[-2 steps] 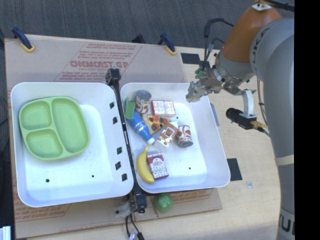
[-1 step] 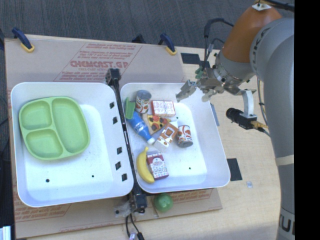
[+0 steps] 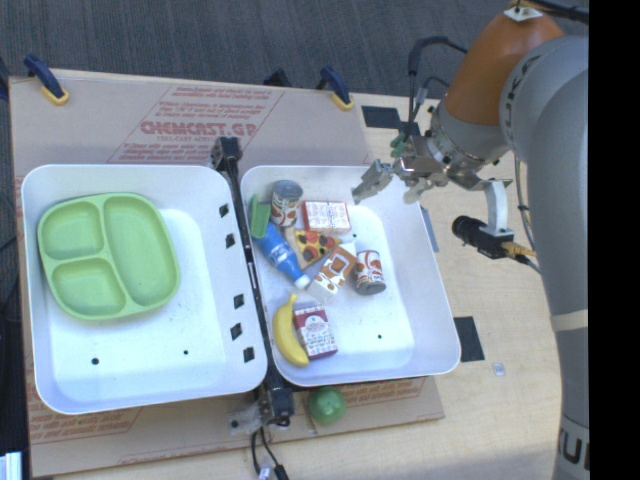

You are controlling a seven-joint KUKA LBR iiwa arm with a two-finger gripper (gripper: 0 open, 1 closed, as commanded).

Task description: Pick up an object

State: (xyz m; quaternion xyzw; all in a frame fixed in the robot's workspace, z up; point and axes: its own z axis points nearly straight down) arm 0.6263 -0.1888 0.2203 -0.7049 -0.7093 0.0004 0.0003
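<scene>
— Looking at the fingers (image 3: pixel 372 182) first, we see 2 of them spread apart with nothing between them, above the far right corner of the right bin (image 3: pixel 430 298).

— Agreed. We place the gripper (image 3: pixel 390 180) just off that bin's upper right rim, with the grey arm (image 3: pixel 545 118) and its orange band (image 3: pixel 497 53) behind it on the right.

— Below it, we count the objects: a tin can (image 3: pixel 286 204) at the far edge, a red and white box (image 3: pixel 327 217) beside it, and a blue bottle (image 3: pixel 281 253) lying slantwise near the divider.

— We also see a second can (image 3: pixel 369 272) lying on its side toward the middle, touching a small carton (image 3: pixel 333 271).

— Nearer us, a banana (image 3: pixel 287 333) lies against another red box (image 3: pixel 315 332).

— In the left bin (image 3: pixel 130 368) we see 1 green divided plate (image 3: pixel 107 256), well apart from the gripper.

— And a green ball (image 3: pixel 326 404) sits outside the bins, on the cardboard (image 3: pixel 200 118) at the near edge.
</scene>
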